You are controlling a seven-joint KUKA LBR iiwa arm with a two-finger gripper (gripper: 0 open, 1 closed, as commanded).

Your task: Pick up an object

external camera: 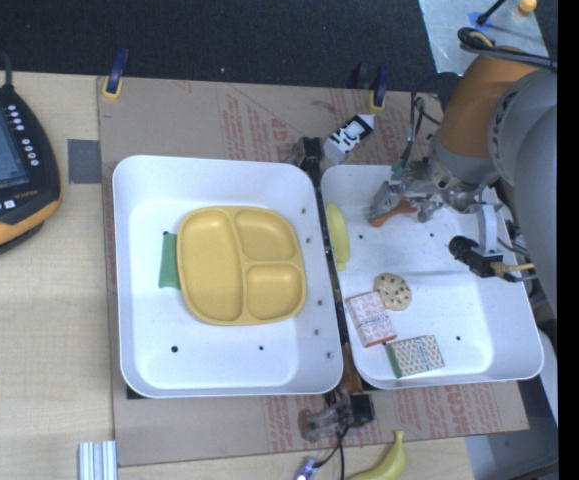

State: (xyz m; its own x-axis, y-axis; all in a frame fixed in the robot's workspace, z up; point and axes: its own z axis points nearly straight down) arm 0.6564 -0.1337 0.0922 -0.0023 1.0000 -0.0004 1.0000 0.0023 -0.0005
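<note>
Orange-red small object lies under the two-finger gripper in the right white bin.
We cannot tell the gripper's state; a misaligned closure risks nudging it away.

Yellow tray in left bin; cookie in right bin.

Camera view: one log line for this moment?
arm: over right bin far end | gripper: low, grip unclear | cookie, two packets: untouched | left bin: yellow tray
</note>
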